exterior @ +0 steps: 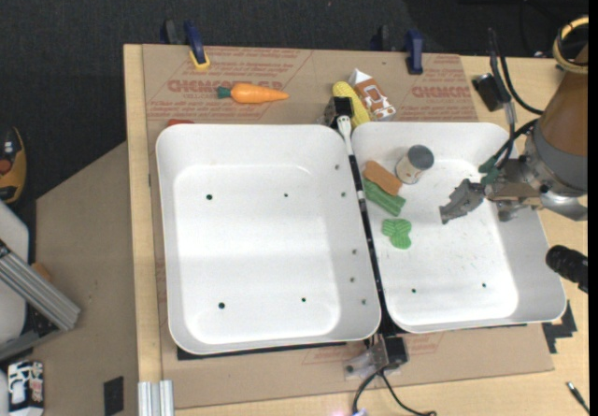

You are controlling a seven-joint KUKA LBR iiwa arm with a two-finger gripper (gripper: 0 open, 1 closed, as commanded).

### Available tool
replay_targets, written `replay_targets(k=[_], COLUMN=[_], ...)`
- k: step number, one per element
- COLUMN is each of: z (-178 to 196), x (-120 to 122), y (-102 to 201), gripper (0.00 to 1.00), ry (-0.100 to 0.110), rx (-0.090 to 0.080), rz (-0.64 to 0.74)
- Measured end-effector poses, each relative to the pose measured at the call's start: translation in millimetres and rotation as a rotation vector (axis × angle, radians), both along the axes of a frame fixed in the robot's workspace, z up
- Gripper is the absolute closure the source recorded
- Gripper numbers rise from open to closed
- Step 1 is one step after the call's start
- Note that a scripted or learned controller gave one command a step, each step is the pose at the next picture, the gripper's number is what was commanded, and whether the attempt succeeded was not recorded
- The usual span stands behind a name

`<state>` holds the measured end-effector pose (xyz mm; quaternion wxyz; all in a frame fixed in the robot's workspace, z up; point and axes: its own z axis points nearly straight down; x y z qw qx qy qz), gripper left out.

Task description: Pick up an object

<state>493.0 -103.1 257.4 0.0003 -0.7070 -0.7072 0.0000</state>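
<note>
Two bins: we see a left bin (pixel 262 236) and a right bin (pixel 467 283) side by side on the bench (pixel 140 218), their rims touching along the middle.
Arm: we see it reach in from the right, with the pincer (pixel 460 202) low over the right bin's upper middle.
Pincer state: we cannot tell whether it is released or clenched; nothing shows in it.
Tan block (pixel 382 177): it lies near the right bin's left wall; we judge it stiff and light, best taken across its short sides.
Grey cylinder (pixel 414 163): just beside the block; we think it may roll or slip.
Green pieces (pixel 392 218): below the block, likely soft, small and low.
Room: we judge the bin floor right of these things open; the left wall crowds the block.
Carrot (pixel 252 94): on the bench behind the bins, well apart.
</note>
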Motion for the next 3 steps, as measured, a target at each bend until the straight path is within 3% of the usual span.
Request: replay_targets(k=[1,2,3], z=[10,136,85], x=[1,37,34], y=[0,-19,125], gripper=[1.0,1.0,1.0], ry=[-0.002,-0.019,0.005], rx=[-0.001,-0.006,0.003], rz=[0.0,0.001,0.012])
